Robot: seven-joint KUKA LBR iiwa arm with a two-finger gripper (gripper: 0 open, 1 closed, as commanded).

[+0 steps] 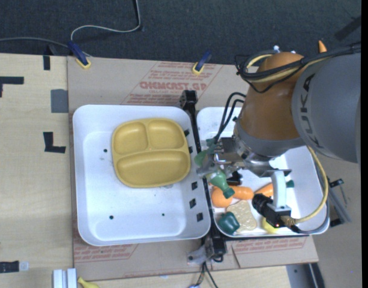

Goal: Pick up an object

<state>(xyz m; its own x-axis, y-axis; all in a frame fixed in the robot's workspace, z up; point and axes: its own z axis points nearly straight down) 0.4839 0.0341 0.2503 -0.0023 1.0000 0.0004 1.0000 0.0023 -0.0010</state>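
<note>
Arm (274, 110): reaches in from the right and hangs over the right bin (313, 221), hiding much of that bin's floor.
End effector (217, 161): sits low at the right bin's left edge, close to the divider between the two bins; whether it is apart or together cannot be told, since the wrist and cabling cover it.
Task's things: a cluster of toy food lies in the right bin's near-left corner, namely an orange carrot (232, 194) with a green top, a green pepper (229, 222) and a pale flat cracker (247, 218) under them.
Nearest candidate: the carrot, just below the end effector; contact between them is not clear.
Handling: these look like light, rigid plastic pieces with smooth skin, so they would likely slip if pinched on a taper.
Where to grip: probably across the carrot's thick middle, short axis between the pads, rather than its leafy end.
Left bin (90, 179): holds a yellow divided plate (152, 151), flat and wide, a poor fit for a two-finger pinch except at its rim.
Counter (27, 179): bears both bins on a cardboard sheet (111, 80).
</note>
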